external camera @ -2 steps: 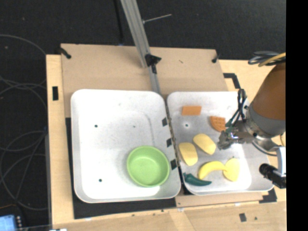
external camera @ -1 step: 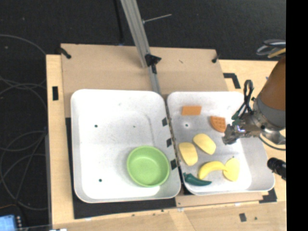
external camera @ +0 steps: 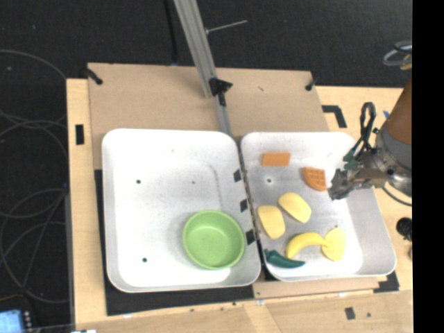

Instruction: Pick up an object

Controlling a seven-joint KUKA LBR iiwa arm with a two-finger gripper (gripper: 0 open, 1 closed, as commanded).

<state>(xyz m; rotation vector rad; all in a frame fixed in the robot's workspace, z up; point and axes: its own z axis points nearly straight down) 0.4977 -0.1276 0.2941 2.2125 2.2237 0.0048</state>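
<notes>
The pincer (external camera: 338, 188) hangs over the right part of the right bin (external camera: 368, 252), dark and seen from above at a slant, and I cannot tell if it is spread or pressed together. Nothing is visible between its tips, so I judge that it carries nothing yet.

The nearest object is the orange waffle-like piece (external camera: 315, 178), just beside the pincer toward the left. A little further up and left lies a flat orange block (external camera: 276, 159). Below the pincer are two pale yellow pieces (external camera: 295, 207) (external camera: 271, 221), near each other, and closer to the front wall lie a banana (external camera: 303, 243), a yellow slice (external camera: 334, 244) just beside it, and a dark green pepper-like thing (external camera: 283, 259) touching the banana's end. In the left bin (external camera: 139, 158) a green bowl (external camera: 214, 238) stands alone.

To do this step well, I think the arm should choose a target with free space on both sides. The waffle-like piece is close and stands apart from the others, so it seems a good choice. The pincer should be centred over it before going down, and should close across its narrower side. The banana group is crowded; a grasp there may push the neighbours or catch two things. Flat pieces may slip, so the tips must go nearly to the bin floor.
</notes>
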